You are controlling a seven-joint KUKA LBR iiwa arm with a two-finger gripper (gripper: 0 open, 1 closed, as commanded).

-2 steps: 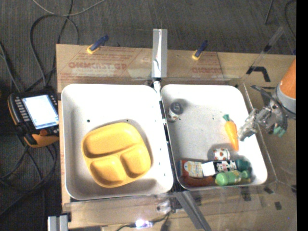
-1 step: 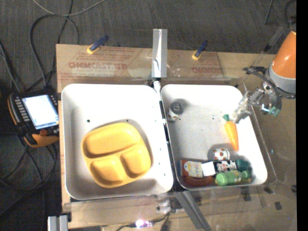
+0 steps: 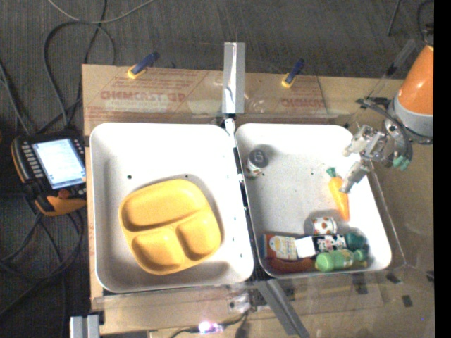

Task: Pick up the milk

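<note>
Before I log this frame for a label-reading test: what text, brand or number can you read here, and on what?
"CHEMCAST GP", roughly, in red print on the brown sheet behind the left bin; blurred, so uncertain.
More red print on that sheet behind the right bin: too blurred.
Handheld screen left of the bench: too small.
Labels on the cartons and bottles in the right bin: illegible.

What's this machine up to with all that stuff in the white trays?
A robot arm reaches in from the right, and its gripper hangs over the right bin's far right side, just above a toy carrot. It holds nothing. Its goal, the milk carton, lies at the bin's near edge among a ketchup bottle and a green bottle. The left bin holds a yellow divided plate.
</note>
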